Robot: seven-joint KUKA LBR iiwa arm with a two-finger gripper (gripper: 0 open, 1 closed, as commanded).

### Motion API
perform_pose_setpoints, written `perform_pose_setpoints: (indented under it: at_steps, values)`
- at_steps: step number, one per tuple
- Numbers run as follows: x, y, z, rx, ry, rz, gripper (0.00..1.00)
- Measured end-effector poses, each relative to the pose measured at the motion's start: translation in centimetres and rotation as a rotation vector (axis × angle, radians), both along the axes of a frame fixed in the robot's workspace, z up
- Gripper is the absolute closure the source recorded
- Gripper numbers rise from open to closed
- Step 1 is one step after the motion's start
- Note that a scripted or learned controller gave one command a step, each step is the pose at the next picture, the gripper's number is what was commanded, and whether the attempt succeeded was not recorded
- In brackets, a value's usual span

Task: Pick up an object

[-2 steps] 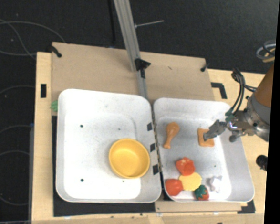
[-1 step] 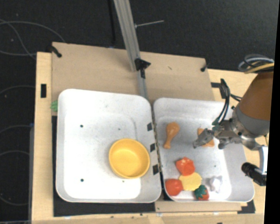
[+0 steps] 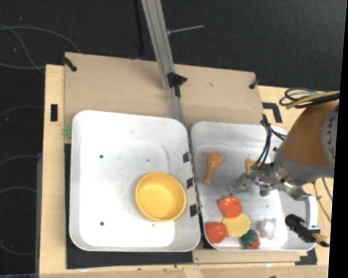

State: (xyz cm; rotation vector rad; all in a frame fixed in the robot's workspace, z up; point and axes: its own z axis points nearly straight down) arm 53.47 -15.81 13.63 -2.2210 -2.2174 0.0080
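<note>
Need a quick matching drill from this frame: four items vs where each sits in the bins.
Items:
1. yellow bowl
2. toy drumstick
3. red tomato
4. hand

Places:
A. right bin, upper left area
B. left bin, lower right area
C. over the right bin's middle
D. right bin, bottom left corner

Pairs: 1-B, 2-A, 3-D, 4-C

We look down at a slant from above the bench (image 3: pixel 136 91); both white bins, the left bin (image 3: pixel 101 160) and right bin (image 3: pixel 221 139), sit mid-frame; the arm (image 3: pixel 308 139) enters from our right.
</note>
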Motion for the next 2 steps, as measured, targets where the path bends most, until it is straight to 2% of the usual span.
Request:
perform_pose_setpoints:
  at_steps: [1, 2]
  values:
    - [0.3, 0.0, 1.4, 0.002, -0.010, -0.003, 1.00]
    - [0.8, 0.6, 7.6, 0.000, -0.014, 0.006, 1.00]
